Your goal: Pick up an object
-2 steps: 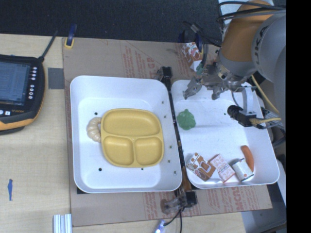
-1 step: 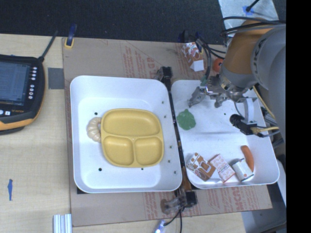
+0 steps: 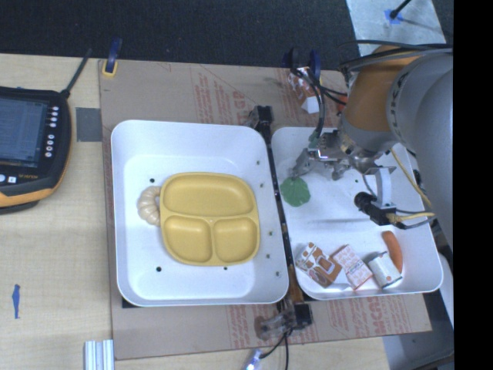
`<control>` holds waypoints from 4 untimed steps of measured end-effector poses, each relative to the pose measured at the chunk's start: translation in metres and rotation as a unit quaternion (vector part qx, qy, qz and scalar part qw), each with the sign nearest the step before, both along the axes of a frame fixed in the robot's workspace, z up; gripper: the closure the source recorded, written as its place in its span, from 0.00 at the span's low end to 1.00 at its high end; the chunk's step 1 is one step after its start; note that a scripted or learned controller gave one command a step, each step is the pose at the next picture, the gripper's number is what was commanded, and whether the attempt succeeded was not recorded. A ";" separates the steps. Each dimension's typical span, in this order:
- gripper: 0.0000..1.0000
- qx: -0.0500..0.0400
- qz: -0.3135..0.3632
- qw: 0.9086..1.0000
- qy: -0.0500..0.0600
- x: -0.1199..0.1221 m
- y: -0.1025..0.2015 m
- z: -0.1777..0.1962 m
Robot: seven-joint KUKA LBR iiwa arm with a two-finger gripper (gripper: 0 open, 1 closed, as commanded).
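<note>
Tool (image 3: 306, 168) seen low over right bin (image 3: 431, 280), beside green object (image 3: 295, 192); finger state indiscernible. Centring over object advised before closing.

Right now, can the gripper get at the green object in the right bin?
Probably yes. The gripper hangs just above the green object, near the right bin's left wall, with nothing lying on it or between them.

Lighting's pretty even and bright from above, no harsh hotspots. Both white bins (image 3: 127, 206) wash out a little, so their edges go soft. The yellow tray (image 3: 208, 218) has a mild sheen and drops a faint shadow to its lower side. My arm (image 3: 420, 106) looks blurry and big up close. The floor strip (image 3: 192, 10) up top is dark. Overall it's low-res and a bit grainy.
</note>
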State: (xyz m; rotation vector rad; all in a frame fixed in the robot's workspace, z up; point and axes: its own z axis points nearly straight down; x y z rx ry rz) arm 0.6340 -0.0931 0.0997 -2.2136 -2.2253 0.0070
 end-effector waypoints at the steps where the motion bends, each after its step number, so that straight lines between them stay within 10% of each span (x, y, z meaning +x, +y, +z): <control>1: 0.00 0.000 0.000 1.000 -0.001 0.022 0.000 -0.008; 3: 0.00 0.000 0.000 1.000 -0.001 -0.004 0.000 -0.008; 4: 0.00 0.000 -0.002 1.000 -0.001 -0.003 -0.098 -0.007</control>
